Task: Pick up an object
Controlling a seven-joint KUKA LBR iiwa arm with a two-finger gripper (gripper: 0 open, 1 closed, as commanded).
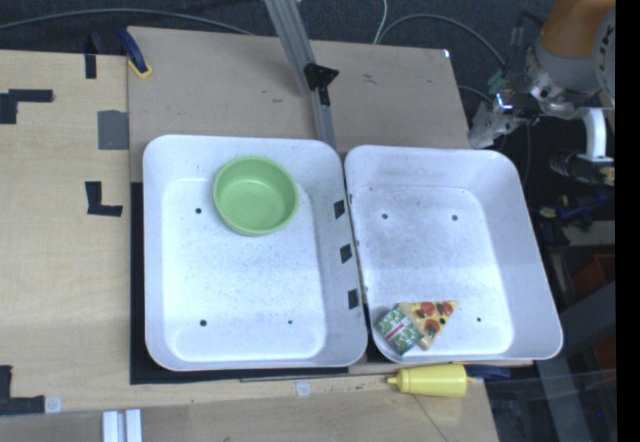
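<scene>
Hovering off the right bin's (520, 230) far corner, the arm's gripper (487, 125) is too blurred to tell how its jaws stand. A green bowl (256, 194) sits in the left bin (160, 260); a printed packet (412, 322) hugs the right bin's near-left corner, where a descending grasp risks striking the wall.

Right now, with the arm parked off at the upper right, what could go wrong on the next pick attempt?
1. The colourful packet lies flat in the right bin's near-left corner, against the wall; a descent could clip the rim.
2. The green bowl in the left bin is wide and round, so it may slip.
3. The yellow bottle lies outside the bins, likely an awkward target.
</scene>
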